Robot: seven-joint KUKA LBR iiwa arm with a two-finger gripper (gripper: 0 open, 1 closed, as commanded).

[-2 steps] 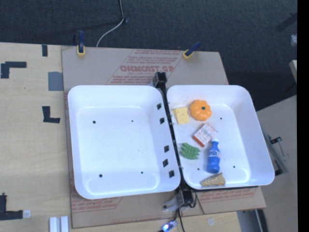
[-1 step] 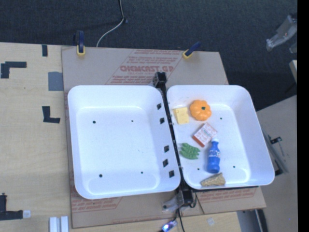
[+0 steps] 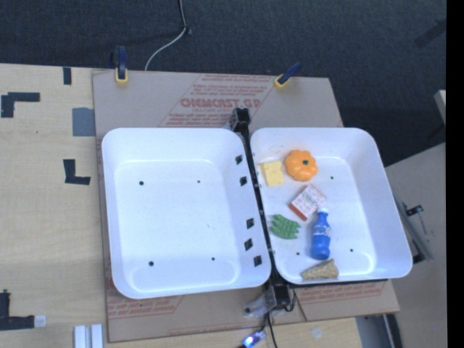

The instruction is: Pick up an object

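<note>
All 6 candidates lie in the right bin (image 3: 377, 194): a pumpkin (image 3: 301, 164), cheese wedge (image 3: 272, 173), small box (image 3: 307, 201), green leaf (image 3: 285, 227), blue bottle (image 3: 320, 235) and bread slice (image 3: 320, 270). The pincer's state I cannot tell. Likely risks: the bottle rolling off its side, the flat leaf or bread slipping, or the box and bottle, nearly touching, getting nudged together

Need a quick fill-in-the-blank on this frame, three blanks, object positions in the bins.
1. All six small objects lie in the ____ white plastic bin.
2. The blue plastic bottle lies just above the ____ wedge-shaped piece.
3. The orange toy pumpkin sits right of the pale ____ square block.

Missing words: right; tan; yellow
</note>
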